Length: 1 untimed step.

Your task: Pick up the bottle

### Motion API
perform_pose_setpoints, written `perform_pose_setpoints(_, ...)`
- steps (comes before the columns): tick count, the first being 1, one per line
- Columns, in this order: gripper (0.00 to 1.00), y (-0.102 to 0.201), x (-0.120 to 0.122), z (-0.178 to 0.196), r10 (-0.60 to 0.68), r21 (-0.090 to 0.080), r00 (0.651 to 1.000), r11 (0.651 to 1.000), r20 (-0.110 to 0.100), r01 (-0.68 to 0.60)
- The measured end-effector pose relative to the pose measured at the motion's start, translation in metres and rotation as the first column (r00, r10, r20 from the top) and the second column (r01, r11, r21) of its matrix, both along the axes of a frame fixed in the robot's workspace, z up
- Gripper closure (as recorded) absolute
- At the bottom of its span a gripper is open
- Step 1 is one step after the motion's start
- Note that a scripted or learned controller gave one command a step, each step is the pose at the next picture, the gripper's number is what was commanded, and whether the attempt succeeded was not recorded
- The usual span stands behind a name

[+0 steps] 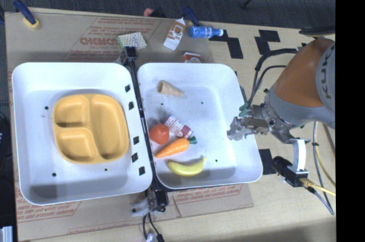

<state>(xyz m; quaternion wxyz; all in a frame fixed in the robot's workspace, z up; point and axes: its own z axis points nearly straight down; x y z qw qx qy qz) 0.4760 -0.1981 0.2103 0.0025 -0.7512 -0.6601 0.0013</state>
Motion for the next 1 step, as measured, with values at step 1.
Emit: perform_pose_setpoints(1,1.00,-0.0080,0.0003,0.0047,0.015,-0.001,1.000,1.000,0.003,-0.015)
